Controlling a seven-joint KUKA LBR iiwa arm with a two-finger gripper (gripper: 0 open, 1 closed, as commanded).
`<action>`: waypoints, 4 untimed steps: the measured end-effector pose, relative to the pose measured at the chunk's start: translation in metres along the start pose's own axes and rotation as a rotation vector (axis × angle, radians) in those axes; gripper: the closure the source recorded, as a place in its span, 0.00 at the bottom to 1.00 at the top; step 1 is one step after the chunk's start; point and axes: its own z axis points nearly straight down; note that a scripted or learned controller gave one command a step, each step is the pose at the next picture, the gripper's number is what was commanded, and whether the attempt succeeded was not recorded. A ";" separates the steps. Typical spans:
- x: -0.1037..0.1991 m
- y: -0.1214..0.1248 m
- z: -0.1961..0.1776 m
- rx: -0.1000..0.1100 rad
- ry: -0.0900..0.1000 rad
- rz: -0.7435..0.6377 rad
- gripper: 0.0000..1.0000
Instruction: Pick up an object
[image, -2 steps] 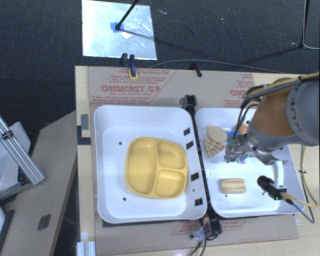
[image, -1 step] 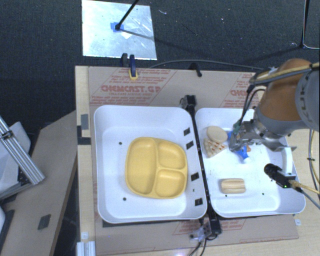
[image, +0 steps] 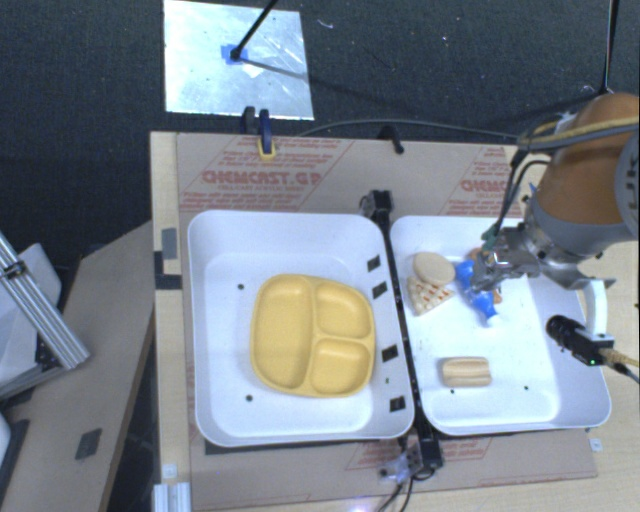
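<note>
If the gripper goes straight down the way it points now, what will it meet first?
Most likely the blue object lying right under the gripper in the right bin. Depth is hard to judge from this slanted view; it may already be touching it.

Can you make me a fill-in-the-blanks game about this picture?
1. The yellow tray lies in the ______ bin.
2. The yellow tray has ______ compartments.
3. The gripper hangs over the ______ toy, beside the shell-shaped toy.
4. The small tan roll lies in the ______ bin.

Missing words: left; three; blue; right
</note>
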 end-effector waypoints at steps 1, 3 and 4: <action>0.000 0.002 -0.054 -0.002 0.000 0.000 1.00; 0.105 0.037 -0.034 0.003 0.003 -0.007 1.00; 0.149 0.046 -0.031 0.004 0.002 -0.005 1.00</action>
